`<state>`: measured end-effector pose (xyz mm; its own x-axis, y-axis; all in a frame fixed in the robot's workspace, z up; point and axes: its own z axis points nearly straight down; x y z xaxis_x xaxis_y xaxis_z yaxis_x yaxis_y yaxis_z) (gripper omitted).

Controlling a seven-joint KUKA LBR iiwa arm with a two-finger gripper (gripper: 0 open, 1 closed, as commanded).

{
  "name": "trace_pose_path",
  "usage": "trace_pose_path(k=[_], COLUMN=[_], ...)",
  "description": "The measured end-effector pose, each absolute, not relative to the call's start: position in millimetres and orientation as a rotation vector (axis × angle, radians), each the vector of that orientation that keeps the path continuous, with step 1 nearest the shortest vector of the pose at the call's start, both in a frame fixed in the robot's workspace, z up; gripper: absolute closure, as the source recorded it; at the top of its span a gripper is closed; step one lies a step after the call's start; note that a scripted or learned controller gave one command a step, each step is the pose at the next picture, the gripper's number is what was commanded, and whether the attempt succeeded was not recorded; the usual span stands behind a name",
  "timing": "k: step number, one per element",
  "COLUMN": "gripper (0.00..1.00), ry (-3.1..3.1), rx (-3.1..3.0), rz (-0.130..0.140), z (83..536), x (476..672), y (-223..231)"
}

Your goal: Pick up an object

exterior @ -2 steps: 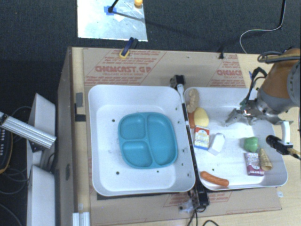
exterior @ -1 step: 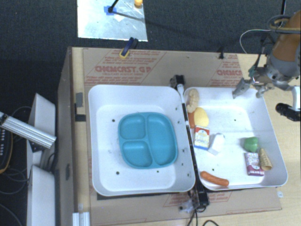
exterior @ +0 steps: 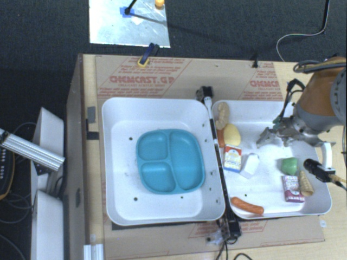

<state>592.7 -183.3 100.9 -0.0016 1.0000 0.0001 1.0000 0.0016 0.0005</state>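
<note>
The end effector (exterior: 271, 136) is hovering low in the right bin (exterior: 325, 202) — fingers spread apart, gripping nothing — just beside the yellow lemon (exterior: 232, 135) and white block (exterior: 250, 164).

Assorted small objects (exterior: 233, 158) in right bin (exterior: 271, 213)

On the bench (exterior: 162, 75) we found two bins side by side, the left bin (exterior: 116, 145) at nine o'clock, the right bin (exterior: 320, 202) at three. A divided tray (exterior: 169, 160) lay in the middle of the left bin. In the right bin, a small carton (exterior: 232, 158) sat near the nine o'clock wall, a sausage (exterior: 247, 206) at six o'clock, and a packet (exterior: 291, 188) toward four. The gripper (exterior: 277, 136) hung over that bin's centre, toward twelve o'clock.
</note>
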Motion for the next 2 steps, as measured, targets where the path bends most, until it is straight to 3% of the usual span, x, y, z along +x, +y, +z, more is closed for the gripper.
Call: trace_pose_path(k=[1, 2], gripper=[0.00, 0.00], ry=[2.220, 2.223], rx=[2.217, 2.220], rz=[0.002, 0.000], z=[172.6, 94.2], x=[580.3, 566.6], y=[-207.1, -206.3])
